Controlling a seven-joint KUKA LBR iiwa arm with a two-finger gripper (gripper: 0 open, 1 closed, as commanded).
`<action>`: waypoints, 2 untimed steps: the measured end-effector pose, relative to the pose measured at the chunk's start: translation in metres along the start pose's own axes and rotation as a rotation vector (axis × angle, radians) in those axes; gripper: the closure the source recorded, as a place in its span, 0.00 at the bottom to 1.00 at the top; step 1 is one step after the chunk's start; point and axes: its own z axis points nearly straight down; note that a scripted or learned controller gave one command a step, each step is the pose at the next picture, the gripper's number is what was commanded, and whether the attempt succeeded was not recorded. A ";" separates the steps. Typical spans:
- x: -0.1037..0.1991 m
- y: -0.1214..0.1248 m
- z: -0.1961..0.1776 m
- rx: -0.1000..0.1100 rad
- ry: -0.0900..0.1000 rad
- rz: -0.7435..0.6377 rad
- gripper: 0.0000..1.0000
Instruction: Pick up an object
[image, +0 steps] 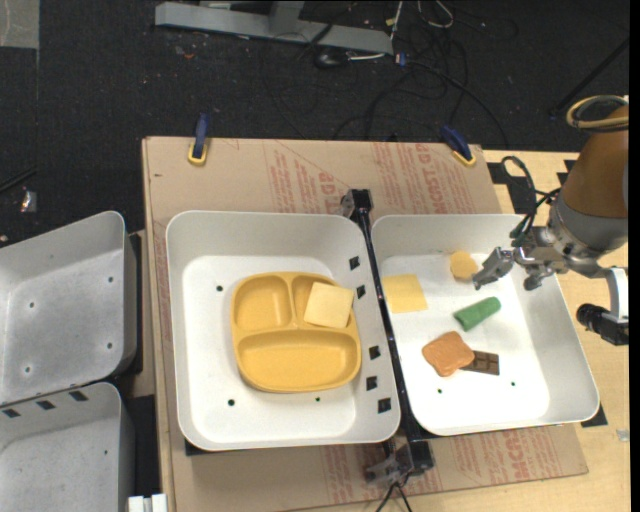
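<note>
End effector (513, 268) over right bin (560, 400), fingers spread wide, holding nothing. Just beside it: round yellow piece (463, 264) and green block (477, 313). Farther left in the bin, yellow square (405, 294); nearer, orange piece (447, 353).

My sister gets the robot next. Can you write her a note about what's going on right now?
Gripper: open, holding nothing, above the right bin near its back right side.
Right bin: small yellow round piece, yellow square, green block, orange piece overlapping a brown bar.
Left bin: yellow divided tray with a pale yellow square on it.
Done: nothing picked.
Left: grasp one object and lift.
</note>
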 end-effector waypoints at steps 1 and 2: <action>0.005 0.000 0.044 -0.001 0.000 -0.001 0.00; 0.006 0.000 0.066 -0.002 0.000 0.000 0.00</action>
